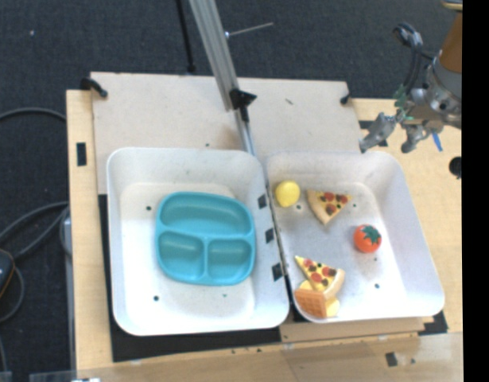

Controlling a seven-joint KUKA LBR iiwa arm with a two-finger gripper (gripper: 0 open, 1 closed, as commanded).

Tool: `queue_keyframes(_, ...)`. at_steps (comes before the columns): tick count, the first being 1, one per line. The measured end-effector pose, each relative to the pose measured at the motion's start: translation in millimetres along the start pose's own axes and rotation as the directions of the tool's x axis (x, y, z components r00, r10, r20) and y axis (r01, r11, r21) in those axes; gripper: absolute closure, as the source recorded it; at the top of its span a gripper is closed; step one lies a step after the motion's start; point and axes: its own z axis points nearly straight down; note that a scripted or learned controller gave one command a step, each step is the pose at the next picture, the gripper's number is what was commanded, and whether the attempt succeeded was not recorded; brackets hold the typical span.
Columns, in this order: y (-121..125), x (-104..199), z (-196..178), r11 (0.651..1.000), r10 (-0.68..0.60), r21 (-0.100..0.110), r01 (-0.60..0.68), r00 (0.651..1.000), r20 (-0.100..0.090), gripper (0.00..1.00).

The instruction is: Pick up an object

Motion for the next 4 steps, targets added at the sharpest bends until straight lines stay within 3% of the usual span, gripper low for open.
queue_keyframes(1, -0.1, -0.4, -0.1, 1.0, 0.0, 0.0, 0.0, 1.0, 0.001, 0.0)
queue_keyframes(4, 5.1, -10.6, 156.2, 1.0, 0.002, 0.004, -0.002, 1.0, 0.0, 0.0)
